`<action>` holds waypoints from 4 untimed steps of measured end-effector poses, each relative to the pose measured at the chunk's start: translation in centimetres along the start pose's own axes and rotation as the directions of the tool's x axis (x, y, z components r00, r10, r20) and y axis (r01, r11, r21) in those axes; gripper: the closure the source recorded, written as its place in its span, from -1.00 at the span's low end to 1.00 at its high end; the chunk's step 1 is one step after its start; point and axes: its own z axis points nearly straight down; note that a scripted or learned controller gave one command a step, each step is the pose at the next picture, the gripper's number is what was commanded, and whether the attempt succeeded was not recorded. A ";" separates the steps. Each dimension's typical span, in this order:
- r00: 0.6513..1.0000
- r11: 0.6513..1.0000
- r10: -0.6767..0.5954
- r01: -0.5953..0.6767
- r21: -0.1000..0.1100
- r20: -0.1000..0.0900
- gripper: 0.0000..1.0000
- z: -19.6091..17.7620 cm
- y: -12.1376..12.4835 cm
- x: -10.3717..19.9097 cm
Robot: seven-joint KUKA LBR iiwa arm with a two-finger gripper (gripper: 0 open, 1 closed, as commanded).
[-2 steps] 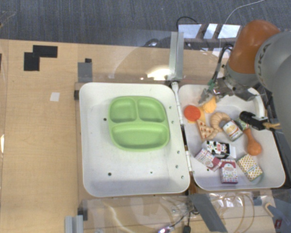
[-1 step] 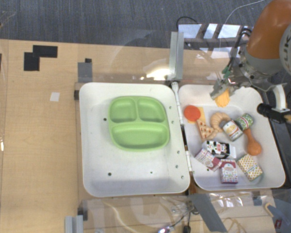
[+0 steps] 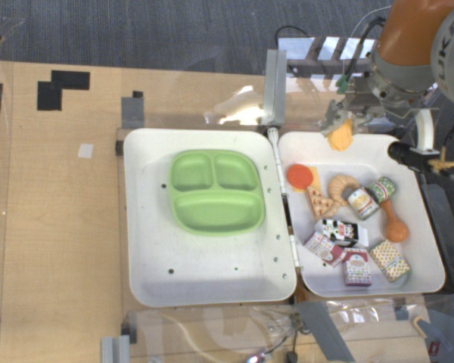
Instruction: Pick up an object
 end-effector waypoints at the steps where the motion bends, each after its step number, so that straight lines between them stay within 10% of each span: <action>1: 0.921 0.921 -0.391 0.391 -0.001 0.000 1.00 -9.3 2.5 5.0; 2: 0.801 0.801 -0.598 0.598 -0.002 0.001 1.00 -11.6 2.6 6.6; 3: 0.852 0.852 -0.523 0.523 0.000 -0.001 1.00 -11.5 2.0 8.4; 4: 0.965 0.965 -0.263 0.263 0.002 -0.002 1.00 2.1 -1.7 6.4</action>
